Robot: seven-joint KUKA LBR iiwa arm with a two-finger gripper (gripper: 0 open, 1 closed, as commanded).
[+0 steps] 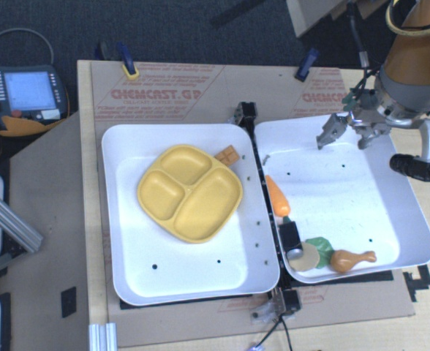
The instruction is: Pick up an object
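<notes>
Nothing picked yet. Nearest, in the right bin's [412, 221] near corner: toy drumstick [352, 257], green piece [320, 246] and tan disc [306, 257], bunched. Farther along its left wall, an orange carrot [276, 195]. Left bin [120, 218]: yellow divided plate [190, 193], small brown block [227, 155] at its far edge. Farthest, my fingers [349, 131] hang spread apart, empty, over the right bin's far side. Choosing, descent, grasp and lift all remain.

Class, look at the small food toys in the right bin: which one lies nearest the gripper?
The orange carrot by the bin's left wall. It lies higher in the view, closer to the gripper, than the drumstick and green piece at the bottom.
</notes>
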